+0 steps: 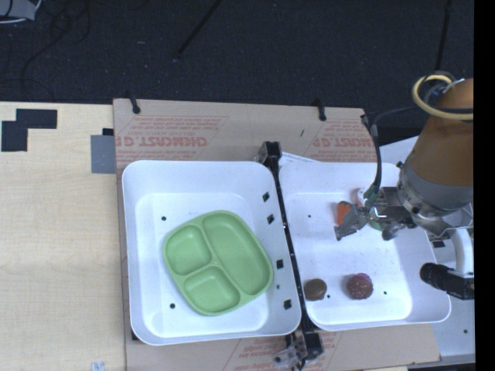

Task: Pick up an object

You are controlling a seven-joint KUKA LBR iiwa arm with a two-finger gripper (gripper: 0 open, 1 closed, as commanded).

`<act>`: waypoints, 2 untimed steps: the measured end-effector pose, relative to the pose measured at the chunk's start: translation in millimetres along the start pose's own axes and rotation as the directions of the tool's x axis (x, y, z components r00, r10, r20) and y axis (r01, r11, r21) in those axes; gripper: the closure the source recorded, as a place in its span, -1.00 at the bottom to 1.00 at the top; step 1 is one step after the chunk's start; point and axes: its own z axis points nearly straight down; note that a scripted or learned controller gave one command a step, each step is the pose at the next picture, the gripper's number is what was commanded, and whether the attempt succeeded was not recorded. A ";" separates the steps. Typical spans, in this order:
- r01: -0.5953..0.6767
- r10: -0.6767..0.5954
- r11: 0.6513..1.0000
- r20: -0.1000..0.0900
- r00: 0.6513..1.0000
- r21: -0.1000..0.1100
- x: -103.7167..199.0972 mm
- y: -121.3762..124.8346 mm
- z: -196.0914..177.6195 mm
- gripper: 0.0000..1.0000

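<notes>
The arm [442, 157] comes in from the right over the right bin [390, 315], and its tool [357, 221] hangs low above the bin's upper middle. Whether the tool is spread or closed cannot be told; its tip is a dark blur. An orange piece [343, 209] lies right against the tool's left side, touching or nearly so, but nothing shows it being held. Below the tool, near the bin's front wall, sit a dark red ball [360, 286] and, just left of it, a brown disc [315, 289], the two apart from each other.

Well to the tool's left, across the black divider clips, the left bin [143, 207] holds a green plate [217, 262] with three compartments, lying flat and turned at a slant.

Both bins rest on a cardboard sheet [232, 134] printed with red lettering, which lies on a pale wooden tabletop [54, 246] bearing a few black and grey patches at its far left. Beyond the tabletop, above the tool, the floor [232, 37] is dark carpet crossed by cables.
</notes>
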 end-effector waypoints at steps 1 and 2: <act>0.002 -0.002 1.000 0.001 1.000 -0.010 -0.2 1.5 -5.5 -1.00; 0.001 -0.001 1.000 0.000 1.000 -0.004 -2.5 3.2 58.6 -1.00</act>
